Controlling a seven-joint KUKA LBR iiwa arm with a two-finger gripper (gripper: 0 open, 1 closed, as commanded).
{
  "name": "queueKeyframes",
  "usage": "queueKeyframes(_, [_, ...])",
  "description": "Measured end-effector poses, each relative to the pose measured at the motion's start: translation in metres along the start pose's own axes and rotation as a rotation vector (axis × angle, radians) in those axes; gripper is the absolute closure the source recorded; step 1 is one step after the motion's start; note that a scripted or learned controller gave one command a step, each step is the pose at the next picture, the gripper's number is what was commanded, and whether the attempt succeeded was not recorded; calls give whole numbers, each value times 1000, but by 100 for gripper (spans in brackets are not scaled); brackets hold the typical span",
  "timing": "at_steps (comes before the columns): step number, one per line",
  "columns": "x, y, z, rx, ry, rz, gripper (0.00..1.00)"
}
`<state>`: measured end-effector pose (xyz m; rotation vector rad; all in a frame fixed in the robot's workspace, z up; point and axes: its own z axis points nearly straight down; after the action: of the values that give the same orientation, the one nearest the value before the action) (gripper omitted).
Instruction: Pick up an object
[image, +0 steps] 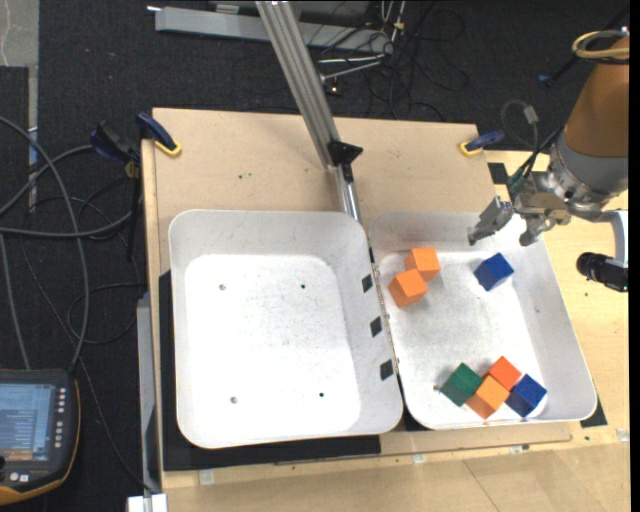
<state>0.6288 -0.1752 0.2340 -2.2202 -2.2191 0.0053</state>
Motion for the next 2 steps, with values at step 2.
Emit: queueKeyframes(2, [-1, 3, 107, -17, -4, -1, 0])
